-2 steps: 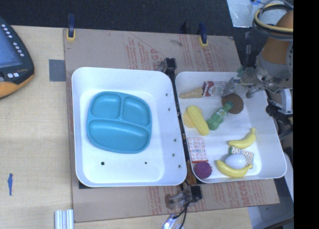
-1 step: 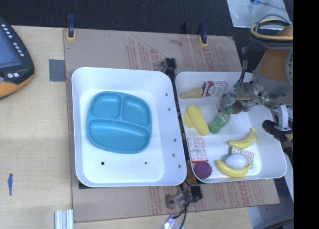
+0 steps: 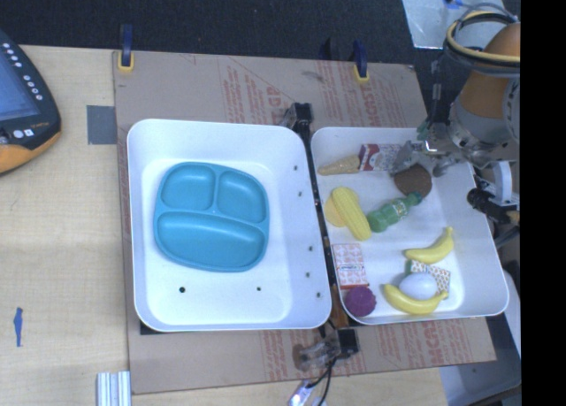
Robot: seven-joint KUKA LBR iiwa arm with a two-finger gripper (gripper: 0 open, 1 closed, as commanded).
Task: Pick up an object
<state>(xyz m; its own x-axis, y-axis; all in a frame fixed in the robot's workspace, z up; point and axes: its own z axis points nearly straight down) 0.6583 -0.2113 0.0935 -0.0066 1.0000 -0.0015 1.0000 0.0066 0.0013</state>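
At the far left, near nine o'clock on the bench, sits a dark tablet (image 3: 22,99) with an orange edge. A small grey square of tape (image 3: 101,124) is stuck to the wood just right of it.

Next comes the left bin (image 3: 146,218), white and shallow. A blue plate (image 3: 213,217) with three parts lies flat in it, a bit toward the bin's ten o'clock side.

The right bin (image 3: 482,245) touches the left one along its side. It holds many toys. At its nine o'clock side lies a yellow corn cob (image 3: 348,210). Above that, near eleven o'clock, is an ice cream cone (image 3: 340,165) lying on its side, with a red and white packet (image 3: 378,157) just beside it. A green bottle (image 3: 392,213) lies tilted in the middle. At seven o'clock there is a small red and white box (image 3: 350,264) and below it a purple round thing (image 3: 360,301). At five o'clock a white egg (image 3: 419,286) rests on a yellow banana (image 3: 409,300), and another banana (image 3: 432,249) lies just above them.

A brown round thing (image 3: 413,181) sits near one o'clock in this bin. The claw (image 3: 428,148) is right over it, at its top edge. You cannot tell if the claw is open or closed, or if it has hold of anything. The grey arm (image 3: 482,95) with its orange band comes in from the right.
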